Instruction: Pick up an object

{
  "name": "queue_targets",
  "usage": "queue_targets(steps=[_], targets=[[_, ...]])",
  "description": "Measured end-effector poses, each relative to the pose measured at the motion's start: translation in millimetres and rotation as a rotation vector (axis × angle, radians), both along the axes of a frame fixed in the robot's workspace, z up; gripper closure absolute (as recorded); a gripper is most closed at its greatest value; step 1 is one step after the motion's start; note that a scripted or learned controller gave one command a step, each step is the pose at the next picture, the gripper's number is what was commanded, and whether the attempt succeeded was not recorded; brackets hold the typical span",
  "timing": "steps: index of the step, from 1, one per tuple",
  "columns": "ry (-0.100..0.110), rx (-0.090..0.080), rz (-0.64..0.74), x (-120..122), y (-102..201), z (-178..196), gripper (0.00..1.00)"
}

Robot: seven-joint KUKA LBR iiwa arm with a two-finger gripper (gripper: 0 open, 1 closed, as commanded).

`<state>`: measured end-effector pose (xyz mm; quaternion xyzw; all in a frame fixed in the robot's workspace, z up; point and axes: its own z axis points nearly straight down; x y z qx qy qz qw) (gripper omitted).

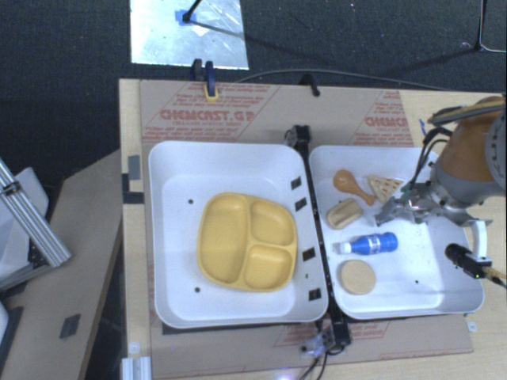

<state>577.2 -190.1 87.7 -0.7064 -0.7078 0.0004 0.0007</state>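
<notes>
The state of the gripper [394, 209] cannot be told. A blue bottle [369, 245] and wooden spoon [352, 184] are contained in the right bin [451, 291]; a yellow tray [246, 241] is held by the left bin [170, 212].

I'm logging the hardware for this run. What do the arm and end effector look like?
The arm is grey with an orange band above the wrist, and dark cables loop along it. The end effector is a grey metal piece, too small to show its details.
</notes>
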Motion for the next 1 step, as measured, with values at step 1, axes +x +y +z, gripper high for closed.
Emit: queue_targets(steps=[1], targets=[[-0.006,-0.002,0.001,1.8,-0.6,14.1,1.0]])
